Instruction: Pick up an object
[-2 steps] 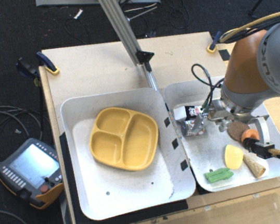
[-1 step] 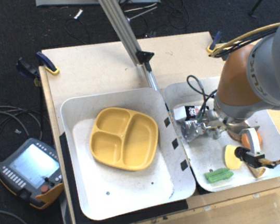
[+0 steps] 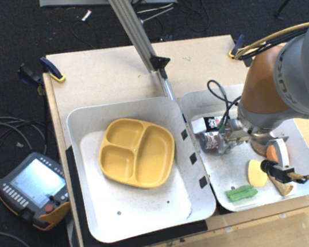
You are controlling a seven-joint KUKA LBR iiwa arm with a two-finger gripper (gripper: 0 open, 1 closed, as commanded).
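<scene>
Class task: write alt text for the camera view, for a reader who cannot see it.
A grey robot arm with an orange band reaches from the right into the right white bin, its gripper low beside a green block and a yellow piece. The left white bin holds a yellow divided plate.

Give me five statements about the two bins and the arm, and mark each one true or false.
1. The yellow divided plate lies in the left bin. True.
2. The green block is in the left bin. False: it lies in the right bin, near its front edge.
3. The end effector is over the right bin. True.
4. The plate has two compartments. False: it has three.
5. The yellow object lies just behind the green block. True.
</scene>
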